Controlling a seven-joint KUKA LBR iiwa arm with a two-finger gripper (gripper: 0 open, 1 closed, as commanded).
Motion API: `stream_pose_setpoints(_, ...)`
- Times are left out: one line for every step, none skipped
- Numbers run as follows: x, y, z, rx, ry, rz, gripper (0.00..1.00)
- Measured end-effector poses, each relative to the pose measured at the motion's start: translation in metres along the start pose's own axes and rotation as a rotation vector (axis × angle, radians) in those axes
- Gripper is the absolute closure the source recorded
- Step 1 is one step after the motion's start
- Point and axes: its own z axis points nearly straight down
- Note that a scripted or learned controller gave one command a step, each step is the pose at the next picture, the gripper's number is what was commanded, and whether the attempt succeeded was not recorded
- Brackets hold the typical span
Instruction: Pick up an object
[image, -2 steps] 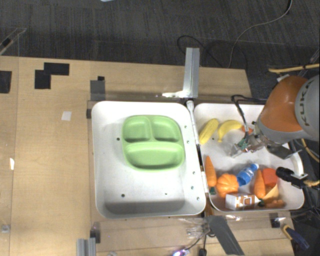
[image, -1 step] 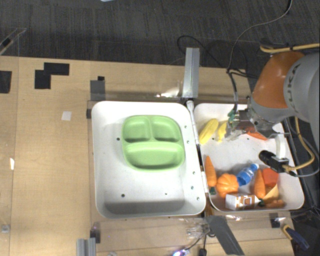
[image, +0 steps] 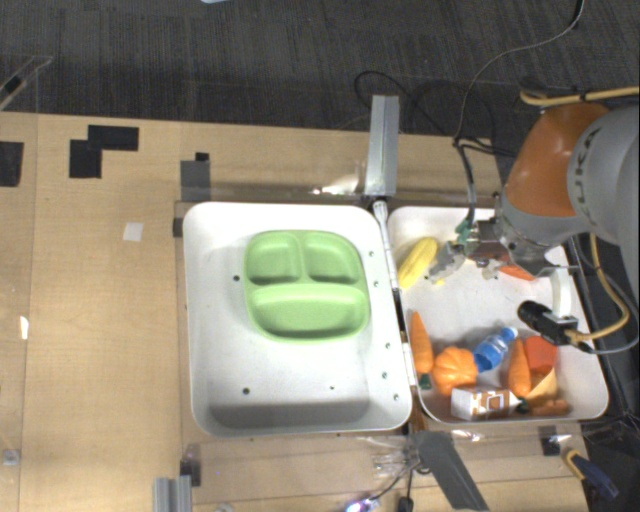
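Observation:
My gripper (image: 447, 264) hangs over the upper part of the right bin (image: 470, 218), pointing left, just right of a yellow banana-shaped piece (image: 417, 260) that lies by the bin's left wall. Nothing shows in the gripper. Lower in the same bin lie an orange carrot (image: 421, 343), a round orange fruit (image: 454, 368), a small blue bottle (image: 494, 349), a white bottle with a brown label (image: 484, 403) and an orange-and-red piece (image: 530, 366). A red-orange bit (image: 517, 271) peeks out under the wrist.
The left bin (image: 215, 330) holds a green divided plate (image: 305, 283) in its upper middle. A metal post (image: 382, 145) stands at the back between the bins. The arm's orange band (image: 550, 165) looms over the right bin's far right corner.

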Motion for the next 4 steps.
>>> stream_pose_setpoints(-0.029,-0.063,0.059,-0.005,-0.001,0.011,0.00)
stream_pose_setpoints(-0.043,-0.053,0.043,0.000,-0.001,-0.217,0.00)
stream_pose_setpoints(-0.071,-0.042,0.059,-0.001,-0.001,-0.058,0.00)
stream_pose_setpoints(-0.042,0.031,0.061,-0.005,-0.001,0.018,0.00)
